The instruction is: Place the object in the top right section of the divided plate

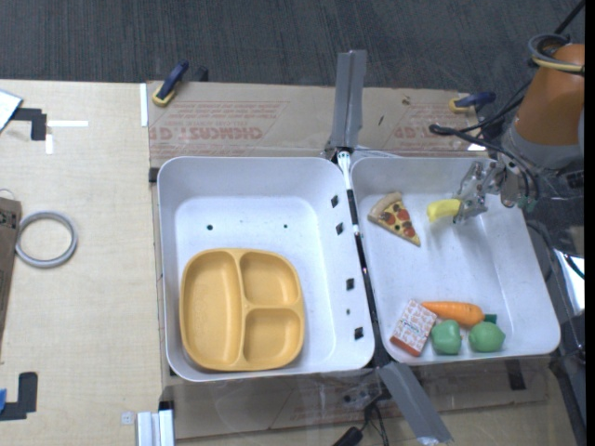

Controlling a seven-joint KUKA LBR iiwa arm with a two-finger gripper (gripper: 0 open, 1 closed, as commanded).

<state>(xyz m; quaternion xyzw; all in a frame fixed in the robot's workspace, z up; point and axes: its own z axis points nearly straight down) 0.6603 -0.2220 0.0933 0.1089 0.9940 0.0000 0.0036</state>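
While the gripper hangs in the right bin, a yellow block sits touching its fingertips; whether they clamp it I cannot tell. This looks like the pickup step. Next comes a lift and carry far left of the jaws, to the yellow plate.

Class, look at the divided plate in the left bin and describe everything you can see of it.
The divided plate is a yellow-orange, rounded-square dish that looks like smooth plastic. Raised ridges split it into three sections: one long section on its left and two smaller ones stacked on its right. It lies flat and upright on the floor of the left bin, toward the bin's near left corner. Nothing sits in any section.
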